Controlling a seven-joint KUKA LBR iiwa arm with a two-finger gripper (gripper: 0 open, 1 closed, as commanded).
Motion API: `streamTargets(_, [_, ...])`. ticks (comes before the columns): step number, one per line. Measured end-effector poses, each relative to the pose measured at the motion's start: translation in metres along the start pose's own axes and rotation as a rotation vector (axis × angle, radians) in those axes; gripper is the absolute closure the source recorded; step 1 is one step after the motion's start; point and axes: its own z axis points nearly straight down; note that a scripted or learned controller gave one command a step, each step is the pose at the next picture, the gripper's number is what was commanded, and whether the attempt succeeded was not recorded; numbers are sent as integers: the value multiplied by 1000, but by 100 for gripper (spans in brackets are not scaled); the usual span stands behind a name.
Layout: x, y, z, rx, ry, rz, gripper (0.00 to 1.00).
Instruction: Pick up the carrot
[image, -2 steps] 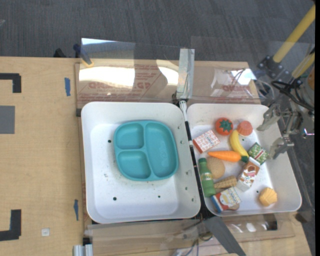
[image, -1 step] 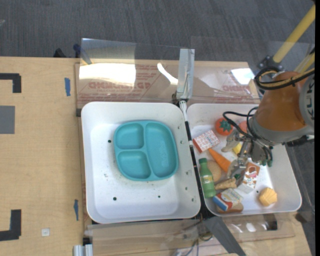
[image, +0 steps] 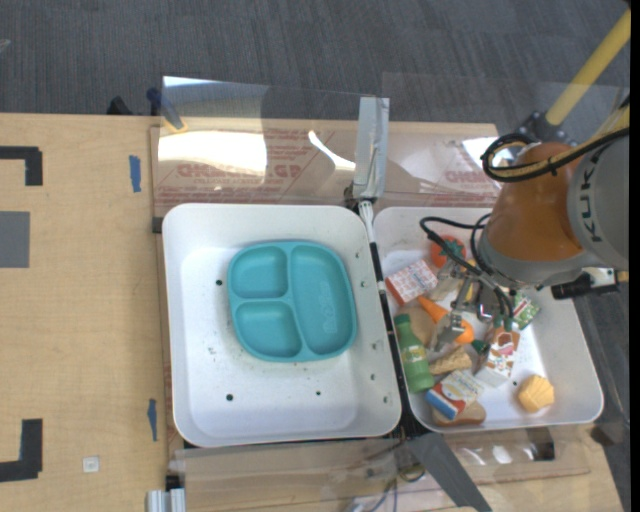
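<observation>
Pincer is down inside the right bin, hanging below the orange wrist band of the arm, which comes in from upper right. Metal fingers point down-left into the pile; can't tell whether they're spread or closed, nor whether anything sits between them, too much clutter and cable around.

Carrot: small orange piece just left of the pincer, near the bin's left wall, lying on the bin floor. It looks partly tucked under the linkage.

Around it, all in the right bin:
- white/red packet up-left of the pincer, just above the carrot.
- green bottle below-left, lying lengthwise along the left wall, close to the carrot.
- tan wedge-shaped item right below the pincer.
- red/white/blue packet further below, near the front wall.
- yellow item below-right, well apart, near the front-right corner.
- green/white wrapper right of the pincer; red/white packet below-right of it.

Crowded spot: packet, bottle and wedge hem the carrot on three sides.

Far left of the pincer, the left bin holds a teal divided plate. Both bins sit on the bench.
</observation>
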Motion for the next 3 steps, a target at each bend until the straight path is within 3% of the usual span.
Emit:
streamTargets(1, [-5, 0, -14, 1, -17, -1, 100])
streamTargets(2, [48, 46, -99, -4, -2, -140, 100])
streamTargets(3, [48, 46, -107, -3, -4, -140, 100])
